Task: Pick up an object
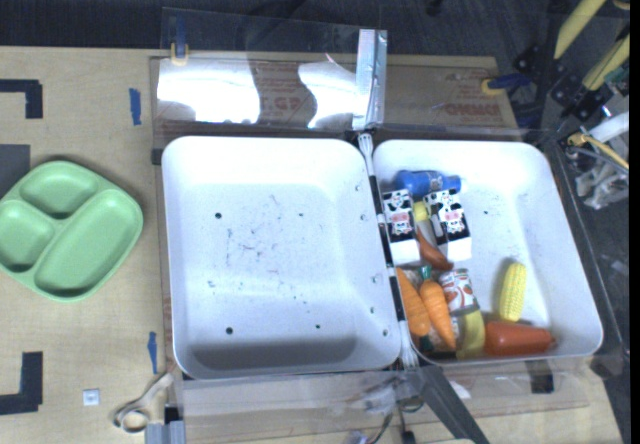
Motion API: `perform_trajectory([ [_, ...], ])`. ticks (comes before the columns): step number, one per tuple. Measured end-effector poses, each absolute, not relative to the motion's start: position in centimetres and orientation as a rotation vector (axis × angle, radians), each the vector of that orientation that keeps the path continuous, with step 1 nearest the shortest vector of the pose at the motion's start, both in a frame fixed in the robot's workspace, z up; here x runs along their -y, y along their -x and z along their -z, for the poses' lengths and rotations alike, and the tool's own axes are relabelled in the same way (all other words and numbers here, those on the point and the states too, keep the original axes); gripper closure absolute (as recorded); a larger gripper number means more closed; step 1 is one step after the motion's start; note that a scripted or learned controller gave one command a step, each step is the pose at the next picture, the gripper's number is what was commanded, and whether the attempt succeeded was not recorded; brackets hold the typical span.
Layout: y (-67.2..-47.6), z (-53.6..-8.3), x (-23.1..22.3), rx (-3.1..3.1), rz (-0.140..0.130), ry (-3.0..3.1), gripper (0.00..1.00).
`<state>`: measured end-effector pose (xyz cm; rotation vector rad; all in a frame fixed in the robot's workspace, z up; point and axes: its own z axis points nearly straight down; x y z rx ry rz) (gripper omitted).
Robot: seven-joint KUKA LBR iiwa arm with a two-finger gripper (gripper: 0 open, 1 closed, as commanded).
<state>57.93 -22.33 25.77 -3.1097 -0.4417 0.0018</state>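
The toys lie crowded along the left side and front of the right bin [530, 192]. A blue object [427, 181] lies farthest back. In front of it stand two small cow-print cartons [400, 224] [451, 222] side by side. Two orange carrots [424, 306] lie against the bin's left wall, with a small can [459, 290] beside them. A yellow corn cob [512, 290] stands apart to the right. A long red vegetable [516, 338] lies at the front edge next to a small yellow piece [472, 332].
The left bin [265, 247] has a white floor with faint marks. A green divided plate [66, 229] sits on the wooden bench at the far left. A clear plastic panel [270, 77] stands behind the bins. Cables and stands crowd the right edge.
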Motion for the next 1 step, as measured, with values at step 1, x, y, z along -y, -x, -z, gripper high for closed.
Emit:
perform_trajectory([
  [1, -60.12, -23.04, 22.10, 0.322, -0.002, 3.124, 1.00],
])
